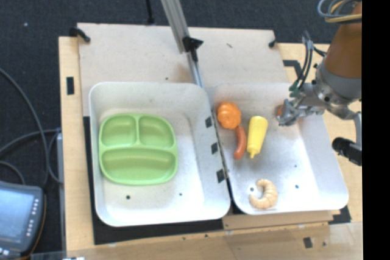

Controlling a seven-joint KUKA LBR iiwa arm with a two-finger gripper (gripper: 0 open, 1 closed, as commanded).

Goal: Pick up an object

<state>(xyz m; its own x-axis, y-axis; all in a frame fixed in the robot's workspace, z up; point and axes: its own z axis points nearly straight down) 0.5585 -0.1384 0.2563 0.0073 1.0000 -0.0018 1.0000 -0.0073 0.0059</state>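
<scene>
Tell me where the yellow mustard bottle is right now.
The yellow mustard bottle lies in the right bin, toward its upper middle, right beside the hot dog and just right of the orange.

On my surface (pixel 140 52) two bins sit side by side. In the left bin (pixel 195 192) I see a divided plate (pixel 138 148). In the right bin (pixel 317 179) a round fruit (pixel 229 115) lies far left, a sausage (pixel 240 143) just below it, a bottle (pixel 256 136) beside that, a pastry (pixel 264 193) nearest me.
</scene>
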